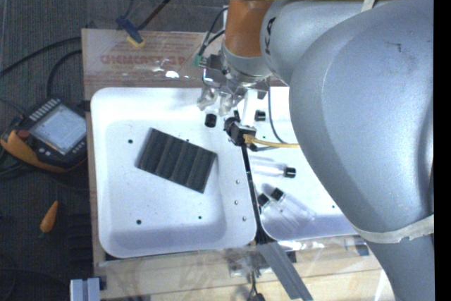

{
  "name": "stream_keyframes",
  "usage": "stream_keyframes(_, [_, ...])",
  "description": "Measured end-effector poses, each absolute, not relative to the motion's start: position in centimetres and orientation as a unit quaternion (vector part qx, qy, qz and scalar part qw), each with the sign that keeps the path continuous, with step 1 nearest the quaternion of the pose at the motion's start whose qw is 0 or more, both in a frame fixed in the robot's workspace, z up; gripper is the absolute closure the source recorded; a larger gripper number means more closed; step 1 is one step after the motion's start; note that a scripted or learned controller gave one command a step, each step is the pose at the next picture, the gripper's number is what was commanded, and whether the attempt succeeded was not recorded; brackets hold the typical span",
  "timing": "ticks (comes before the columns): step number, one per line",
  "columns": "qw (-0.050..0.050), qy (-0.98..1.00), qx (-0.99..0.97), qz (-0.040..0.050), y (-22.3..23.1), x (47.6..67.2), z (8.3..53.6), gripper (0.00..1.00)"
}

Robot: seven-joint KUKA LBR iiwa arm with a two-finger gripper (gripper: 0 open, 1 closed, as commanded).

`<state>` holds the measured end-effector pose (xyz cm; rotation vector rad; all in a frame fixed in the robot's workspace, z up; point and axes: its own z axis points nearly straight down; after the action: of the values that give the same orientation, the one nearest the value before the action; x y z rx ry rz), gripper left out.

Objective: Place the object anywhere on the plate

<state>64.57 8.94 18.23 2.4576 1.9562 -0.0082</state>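
Resting place of the object: small black round piece point(210, 120) in the left shallow white plastic bin point(113, 222), close to that bin's far right corner, just below the gripper.
Gripper: metal two-finger gripper point(220, 103) hangs over the far right corner of the left bin, below the orange band of the grey arm point(352, 81).
Grip: I cannot tell whether it is open or closed, nor whether it touches the black piece.
Plate: dark grey ribbed rectangular plate point(176, 160) lies flat and skewed in the middle of the left bin, near the black piece but apart from it.
Room around the plate: bare white floor on all four sides; no corner of the plate reaches a bin wall.
Shared edge: the raised rims of the two bins meet in a dark seam to the right of the plate.
Right bin: right shallow white bin point(310, 225) holds clear vials with black caps point(275, 195) near the seam; the arm covers much of it.
Beyond the left edge: handheld pendant with a pale screen point(55, 130), well apart from the bins.
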Motion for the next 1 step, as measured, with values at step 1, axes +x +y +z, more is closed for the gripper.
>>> stream_keyframes(1, [0.001,0.727,0.687,-0.0016,9.75,65.28,33.85,1.00])
